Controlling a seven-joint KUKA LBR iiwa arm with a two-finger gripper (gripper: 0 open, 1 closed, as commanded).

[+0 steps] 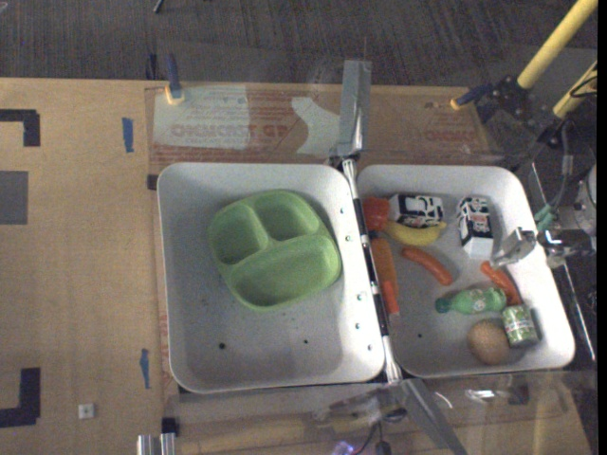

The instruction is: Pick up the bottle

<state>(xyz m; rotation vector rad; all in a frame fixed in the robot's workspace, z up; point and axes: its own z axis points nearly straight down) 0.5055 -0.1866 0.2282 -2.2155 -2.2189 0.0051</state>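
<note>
Left bin (190, 330) holds a green divided plate (275, 247). Right bin (550, 349) holds the bottle (471, 301) lying near its front, plus can (520, 325), banana (415, 232), cartons. Gripper (517, 247) at right rim, state unclear.

Bench (76, 282) bearing two white bins (190, 330)

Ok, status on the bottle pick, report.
Gripper at right bin's far edge, holding nothing visible. Bottle lying flat in right bin, untouched. Carrot, can and potato crowd it.
</note>
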